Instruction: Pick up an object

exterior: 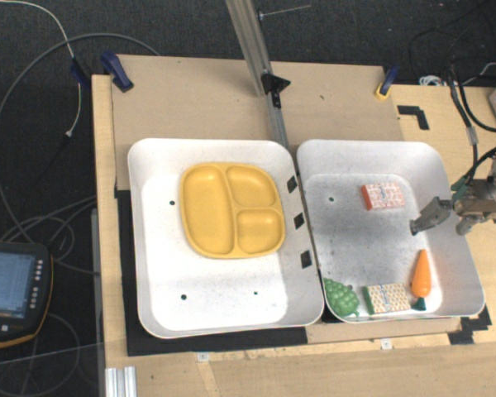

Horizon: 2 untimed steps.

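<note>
We see the gripper [437, 214] at the right edge of the right bin [355, 160], low over its floor, with nothing between its fingers. Whether it is spread or pressed together we cannot tell at this size.

Four candidates lie in that bin. A red box [383, 195] sits alone near the far side, well apart from the rest. A carrot [422, 275] lies near the right wall, just below the gripper, its leafy end toward the front rim. Beside it, along the front rim, is a pale box [387, 298], and a green bunch [341, 297] sits in the front-left corner. The left bin [157, 304] bears a yellow tray [231, 209].

We judge the carrot the nearest target. It looks like a light toy, probably hard and smooth, so it may roll or slip; we would close across its thick middle, fingers square to its long axis. The red box looks light and stiff, with flat faces that should grip well and free room all around. The pale box and the bunch sit tight to the rim, leaving little room for fingers.
</note>
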Each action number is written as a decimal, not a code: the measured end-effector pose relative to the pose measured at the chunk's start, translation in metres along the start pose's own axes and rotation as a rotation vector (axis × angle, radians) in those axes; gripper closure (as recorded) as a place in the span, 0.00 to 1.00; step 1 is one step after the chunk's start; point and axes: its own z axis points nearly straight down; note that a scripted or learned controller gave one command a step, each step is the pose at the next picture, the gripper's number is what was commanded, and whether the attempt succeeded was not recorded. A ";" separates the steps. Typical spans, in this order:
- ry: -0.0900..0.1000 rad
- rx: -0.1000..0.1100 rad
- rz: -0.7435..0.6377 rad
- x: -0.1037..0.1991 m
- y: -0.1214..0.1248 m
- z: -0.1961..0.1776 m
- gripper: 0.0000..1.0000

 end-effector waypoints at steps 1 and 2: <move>0.000 0.000 0.000 0.000 0.000 0.000 0.00; 0.002 0.006 0.001 0.004 0.009 0.055 0.00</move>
